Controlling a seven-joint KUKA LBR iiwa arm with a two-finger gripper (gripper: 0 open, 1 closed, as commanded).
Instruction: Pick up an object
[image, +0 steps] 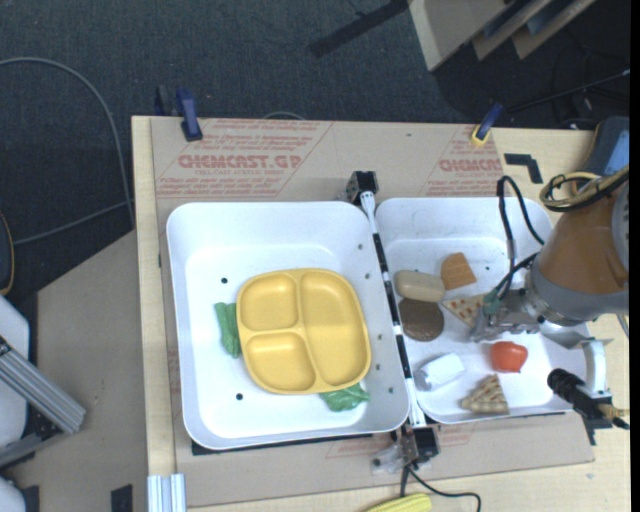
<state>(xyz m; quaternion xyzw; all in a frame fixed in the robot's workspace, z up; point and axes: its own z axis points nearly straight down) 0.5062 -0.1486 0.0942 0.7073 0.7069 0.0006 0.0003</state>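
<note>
The right bin (440, 212) holds several toy foods: an orange-brown block (458, 271), a beige oblong piece (419, 287), a dark brown disc (421, 320), a lattice-patterned cracker (461, 307), a white piece (440, 371), a red tomato-like piece (509, 356) and a tan wedge (486, 397). My gripper (492, 320) hangs low in this bin, just right of the cracker and just above the red piece. The grey wrist covers its tip.
The left bin (260, 225) carries a yellow divided plate (302, 330) with green leafy pieces at its left edge (229, 328) and at its front edge (345, 398). A black divider clip (362, 185) sits between the bins. Cables loop off the arm at the right.
</note>
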